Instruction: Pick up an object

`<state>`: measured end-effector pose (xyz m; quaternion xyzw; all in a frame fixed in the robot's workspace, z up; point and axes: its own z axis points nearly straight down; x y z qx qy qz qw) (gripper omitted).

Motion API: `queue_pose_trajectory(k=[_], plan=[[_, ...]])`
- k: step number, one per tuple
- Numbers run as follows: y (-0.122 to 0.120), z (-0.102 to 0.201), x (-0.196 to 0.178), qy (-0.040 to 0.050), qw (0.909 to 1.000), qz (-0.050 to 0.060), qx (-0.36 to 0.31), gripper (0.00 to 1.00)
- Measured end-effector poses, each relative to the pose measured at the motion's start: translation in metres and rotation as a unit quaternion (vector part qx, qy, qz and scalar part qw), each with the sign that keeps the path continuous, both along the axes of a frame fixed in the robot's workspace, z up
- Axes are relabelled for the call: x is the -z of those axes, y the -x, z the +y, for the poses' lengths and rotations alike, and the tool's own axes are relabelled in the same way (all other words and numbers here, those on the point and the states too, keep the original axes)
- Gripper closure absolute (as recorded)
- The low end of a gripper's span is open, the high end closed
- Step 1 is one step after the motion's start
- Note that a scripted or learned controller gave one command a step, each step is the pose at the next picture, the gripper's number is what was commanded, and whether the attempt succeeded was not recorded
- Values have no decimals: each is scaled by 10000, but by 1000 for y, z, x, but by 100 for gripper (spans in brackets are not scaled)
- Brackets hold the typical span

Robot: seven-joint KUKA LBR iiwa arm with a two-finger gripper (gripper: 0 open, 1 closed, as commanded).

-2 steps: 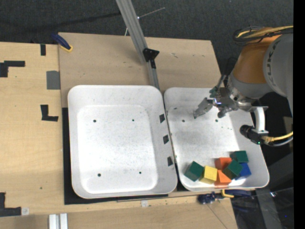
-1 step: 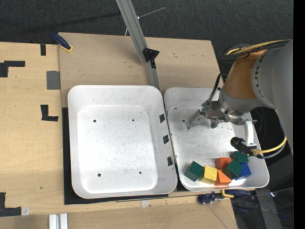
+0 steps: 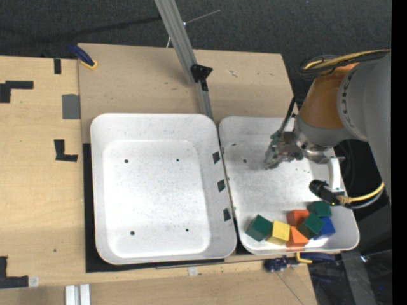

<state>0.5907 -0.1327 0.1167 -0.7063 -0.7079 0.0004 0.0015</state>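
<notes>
The hand (image 3: 275, 157) hangs over the middle of the right bin (image 3: 254, 132); whether it is clenched or released cannot be told. The blocks (image 3: 292, 227) lie clustered in that bin's near right corner, not yet picked.

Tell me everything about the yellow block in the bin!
The yellow block is a small cube with a matte look, maybe foam or painted wood. It lies flat on the floor of the right bin, near the front edge, in a huddle of blocks. A green block sits against its left side and an orange block against its right. The end effector is apart from it, farther back.
</notes>
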Motion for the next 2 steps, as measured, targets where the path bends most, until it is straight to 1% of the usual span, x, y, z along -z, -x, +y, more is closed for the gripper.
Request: queue_pose_trajectory(k=[1,2], plan=[[-2,10,-59,8,10000,-38,-3,100],[-9,11,-103,9,10000,-33,0,100]])
